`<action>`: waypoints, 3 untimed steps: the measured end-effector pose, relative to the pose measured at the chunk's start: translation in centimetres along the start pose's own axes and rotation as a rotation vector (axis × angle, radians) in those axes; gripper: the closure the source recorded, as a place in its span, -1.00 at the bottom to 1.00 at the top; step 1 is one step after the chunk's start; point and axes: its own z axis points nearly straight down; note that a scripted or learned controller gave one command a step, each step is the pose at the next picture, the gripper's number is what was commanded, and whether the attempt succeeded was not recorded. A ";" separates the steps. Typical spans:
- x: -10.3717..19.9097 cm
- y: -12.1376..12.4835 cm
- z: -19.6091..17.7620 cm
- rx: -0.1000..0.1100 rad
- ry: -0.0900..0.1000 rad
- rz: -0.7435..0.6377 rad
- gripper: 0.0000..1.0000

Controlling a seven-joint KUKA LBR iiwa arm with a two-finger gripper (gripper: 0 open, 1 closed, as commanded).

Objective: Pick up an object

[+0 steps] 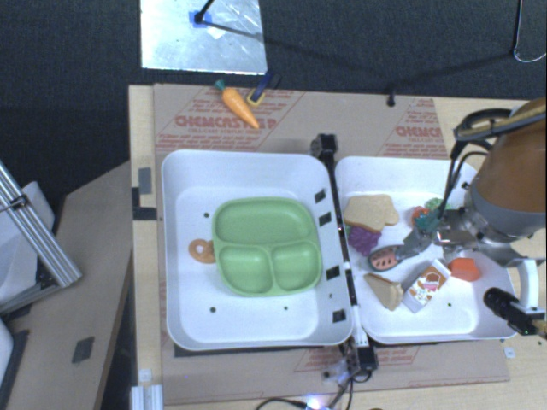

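Far to the gripper's left you have the left bin [184, 186], where a green divided plate [265, 244] sits with a small pretzel [202, 251] just beside its left edge. Up past that bin, a toy carrot [238, 107] lies on the bench. Coming right into the right bin [402, 331], you see a bread slice [373, 211] and a purple piece [363, 239] left of the gripper, then a dark sausage-like piece [385, 259] just beside its tip. The gripper [420, 239] hangs low over this bin; you cannot tell how its fingers stand. Below it lie a tan wedge [386, 291] and a small carton [426, 287]; an orange piece [464, 269] sits to its right.
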 end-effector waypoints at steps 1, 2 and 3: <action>0.0 0.3 -0.6 -0.012 -0.002 -0.003 -1.00; 0.3 0.2 5.7 -0.008 -0.001 -0.001 -1.00; 0.2 1.2 11.3 -0.021 -0.003 -0.002 -1.00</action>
